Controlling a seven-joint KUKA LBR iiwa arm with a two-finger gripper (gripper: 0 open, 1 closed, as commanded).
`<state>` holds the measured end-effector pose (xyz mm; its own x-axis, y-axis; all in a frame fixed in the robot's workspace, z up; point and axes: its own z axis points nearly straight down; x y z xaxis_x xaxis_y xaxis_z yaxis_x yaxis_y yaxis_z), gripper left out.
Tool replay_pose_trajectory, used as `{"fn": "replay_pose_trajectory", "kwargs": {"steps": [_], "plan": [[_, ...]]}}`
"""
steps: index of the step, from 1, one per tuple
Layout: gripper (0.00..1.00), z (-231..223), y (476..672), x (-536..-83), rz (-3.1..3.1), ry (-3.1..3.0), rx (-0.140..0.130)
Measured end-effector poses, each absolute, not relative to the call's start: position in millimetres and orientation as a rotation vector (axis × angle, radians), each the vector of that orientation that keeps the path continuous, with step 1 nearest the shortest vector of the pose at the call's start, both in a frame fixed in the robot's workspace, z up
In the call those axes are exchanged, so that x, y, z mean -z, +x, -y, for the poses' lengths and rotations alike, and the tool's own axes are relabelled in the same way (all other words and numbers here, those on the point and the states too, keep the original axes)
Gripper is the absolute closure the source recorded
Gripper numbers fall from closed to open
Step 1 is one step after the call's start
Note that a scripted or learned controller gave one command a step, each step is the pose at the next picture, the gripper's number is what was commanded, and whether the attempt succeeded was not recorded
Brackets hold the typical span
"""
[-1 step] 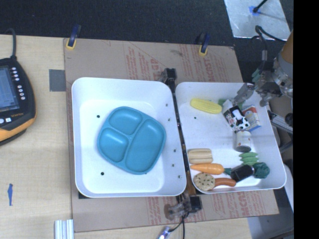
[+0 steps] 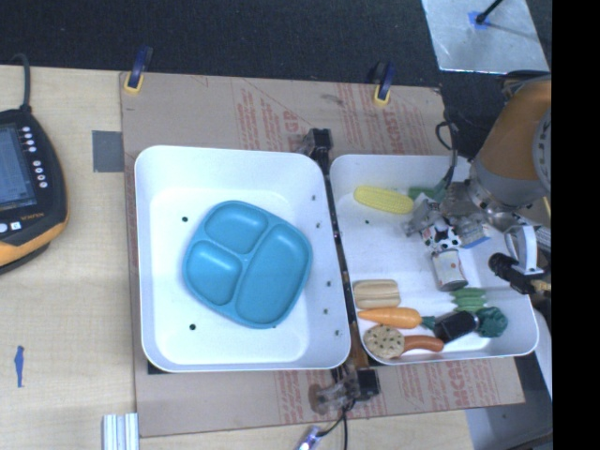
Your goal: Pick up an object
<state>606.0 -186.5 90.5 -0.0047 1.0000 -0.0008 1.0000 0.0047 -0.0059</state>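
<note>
In the right bin's (image 2: pixel 375 340) far right corner, the gripper (image 2: pixel 439 225) hovers by the corn (image 2: pixel 382 199), presumably seeking a pick; its state I cannot tell.

Two white bins sit on the worktop, the left bin (image 2: pixel 150 251) and the right bin (image 2: pixel 375 172). The left one carries one blue divided plate (image 2: pixel 247 262). The right one carries one corn cob (image 2: pixel 382 199), one small can (image 2: pixel 449 270), one bread piece (image 2: pixel 376 293), one carrot (image 2: pixel 394 317), one cookie (image 2: pixel 383 342), one sausage (image 2: pixel 422 345) and one dark green-ended piece (image 2: pixel 469 324). Two blue clamps, the left clamp (image 2: pixel 138 68) and the right clamp (image 2: pixel 382 81), sit at the far edge.
</note>
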Motion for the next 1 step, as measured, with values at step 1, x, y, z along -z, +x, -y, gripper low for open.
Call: {"fn": "replay_pose_trajectory", "kwargs": {"steps": [1], "plan": [[1.0,187.6,607.0,-102.5,2.228,-2.214,-0.007]]}}
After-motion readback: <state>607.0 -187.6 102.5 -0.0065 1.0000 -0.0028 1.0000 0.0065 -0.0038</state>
